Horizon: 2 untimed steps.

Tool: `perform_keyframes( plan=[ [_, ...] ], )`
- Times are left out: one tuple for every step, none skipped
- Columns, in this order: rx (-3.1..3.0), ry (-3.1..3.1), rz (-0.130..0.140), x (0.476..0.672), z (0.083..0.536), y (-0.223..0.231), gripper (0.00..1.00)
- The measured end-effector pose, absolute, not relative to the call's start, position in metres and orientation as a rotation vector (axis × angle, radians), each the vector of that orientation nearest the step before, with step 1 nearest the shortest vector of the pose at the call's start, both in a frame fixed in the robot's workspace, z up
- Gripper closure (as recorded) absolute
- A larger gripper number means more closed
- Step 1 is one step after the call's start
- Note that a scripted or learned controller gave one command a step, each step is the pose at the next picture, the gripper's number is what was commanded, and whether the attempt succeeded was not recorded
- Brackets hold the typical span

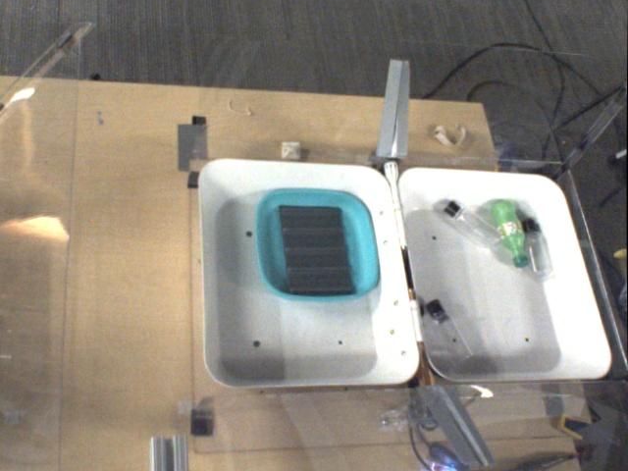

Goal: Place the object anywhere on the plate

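In the left bin (294,351) lies a teal, square plate (267,235) with rounded corners. A dark grey ridged block (315,250) lies flat on the plate's middle and covers most of its floor. Nothing touches the block or the plate.
The right bin (500,337) holds a green bottle (507,230) at its far side. Beside it are clear tubes with black caps (452,208), one (435,312) near the divider. A grey metal post (394,111) stands behind the gap between the bins. The wooden bench (108,263) stretches away to the left.
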<state>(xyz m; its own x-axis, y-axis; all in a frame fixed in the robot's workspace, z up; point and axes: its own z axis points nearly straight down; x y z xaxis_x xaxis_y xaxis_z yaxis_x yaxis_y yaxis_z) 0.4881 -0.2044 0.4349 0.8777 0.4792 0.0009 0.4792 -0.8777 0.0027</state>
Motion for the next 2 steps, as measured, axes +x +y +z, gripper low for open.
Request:
perform_keyframes(
  plan=[
    [3.086, 0.576, 0.003, 0.4878, 0.4349, -0.2052, 0.00],
    [3.118, 0.369, 0.003, 0.4878, 0.4350, -0.2052, 0.00]
  ],
)
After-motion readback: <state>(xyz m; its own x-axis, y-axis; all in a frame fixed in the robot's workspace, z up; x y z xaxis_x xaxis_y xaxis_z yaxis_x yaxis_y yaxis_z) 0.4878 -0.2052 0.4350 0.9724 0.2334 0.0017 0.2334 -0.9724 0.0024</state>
